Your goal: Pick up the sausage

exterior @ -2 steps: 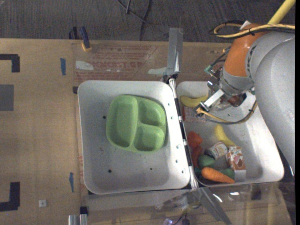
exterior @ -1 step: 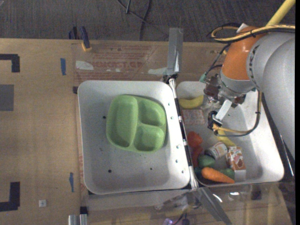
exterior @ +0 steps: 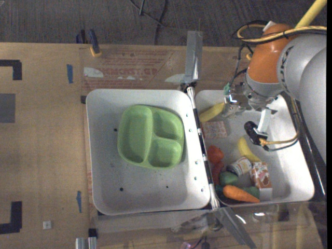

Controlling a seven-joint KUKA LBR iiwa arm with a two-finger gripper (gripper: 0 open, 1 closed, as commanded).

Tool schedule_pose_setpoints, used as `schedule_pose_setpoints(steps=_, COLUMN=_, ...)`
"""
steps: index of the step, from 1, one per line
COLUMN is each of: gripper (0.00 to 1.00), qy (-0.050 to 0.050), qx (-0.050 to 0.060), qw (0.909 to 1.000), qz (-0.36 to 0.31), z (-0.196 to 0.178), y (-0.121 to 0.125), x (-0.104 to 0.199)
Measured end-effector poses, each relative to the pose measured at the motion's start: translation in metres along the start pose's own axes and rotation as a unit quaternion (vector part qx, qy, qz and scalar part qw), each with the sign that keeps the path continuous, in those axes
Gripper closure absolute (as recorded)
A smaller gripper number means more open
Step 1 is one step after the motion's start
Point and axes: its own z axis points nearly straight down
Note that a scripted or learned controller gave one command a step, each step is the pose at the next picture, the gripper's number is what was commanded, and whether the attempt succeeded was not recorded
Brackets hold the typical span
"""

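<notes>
A dark reddish-brown piece [exterior: 217,169], likely the sausage, lies against the left wall of the right bin [exterior: 290,191], partly hidden among other food toys. Just behind it sits a brighter red item [exterior: 215,153]. My gripper [exterior: 239,100] hangs over the back of the right bin, beside a yellow banana-like piece [exterior: 211,111], and well behind the reddish-brown piece. Nothing shows in its hold.
The right bin also holds a pink packet [exterior: 217,128], a yellow piece [exterior: 248,149], a small can [exterior: 240,166], a printed box [exterior: 260,174], a green item [exterior: 228,179] and a carrot [exterior: 240,193]. The left bin [exterior: 104,180] carries a green divided plate [exterior: 151,136].
</notes>
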Motion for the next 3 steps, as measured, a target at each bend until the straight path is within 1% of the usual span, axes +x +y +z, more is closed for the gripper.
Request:
schedule_pose_setpoints(steps=1, gripper=1.0, qy=-0.001, qx=-0.001, qw=0.9975, qz=-0.07, z=0.0, y=0.003, x=0.009)
schedule_pose_setpoints(steps=2, gripper=1.0, qy=0.0, qx=0.002, qw=0.988, qz=-0.154, z=-0.08, y=-0.026, x=-0.008)
schedule_pose_setpoints(steps=3, gripper=1.0, qy=0.0, qx=0.003, qw=0.991, qz=-0.134, z=-0.25, y=0.004, x=0.0)
